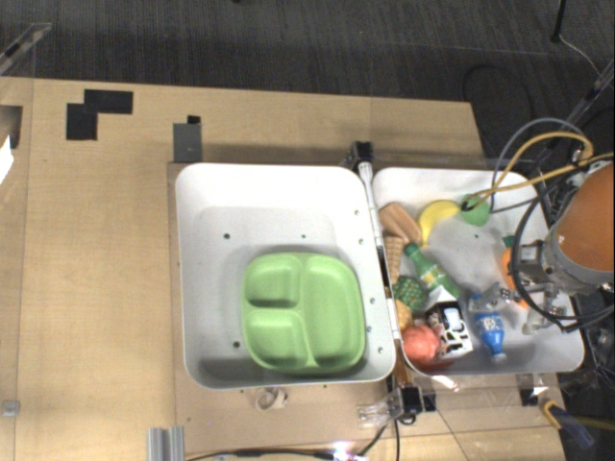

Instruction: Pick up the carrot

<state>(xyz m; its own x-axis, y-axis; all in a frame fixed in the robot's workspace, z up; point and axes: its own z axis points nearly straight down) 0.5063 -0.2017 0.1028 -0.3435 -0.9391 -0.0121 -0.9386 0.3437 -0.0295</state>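
Observation:
A small orange piece, which looks like the carrot [507, 255], peeks out at the right side of the right bin [562, 358], between a grey crumpled bag [464, 254] and the arm. Most of it is hidden. My gripper [534, 301] hangs low over that same spot, under the grey wrist with the orange band [586, 221] and a tangle of cables. The wrist covers the gripper from above, so nothing can be seen between its tips.
The right bin also holds a brown bread roll [400, 222], a yellow lemon [438, 212], a green bottle [429, 269], a red fruit [420, 344], a black-and-white item [452, 331] and a blue bottle [491, 331]. The left bin [207, 209] holds a green divided plate [304, 307].

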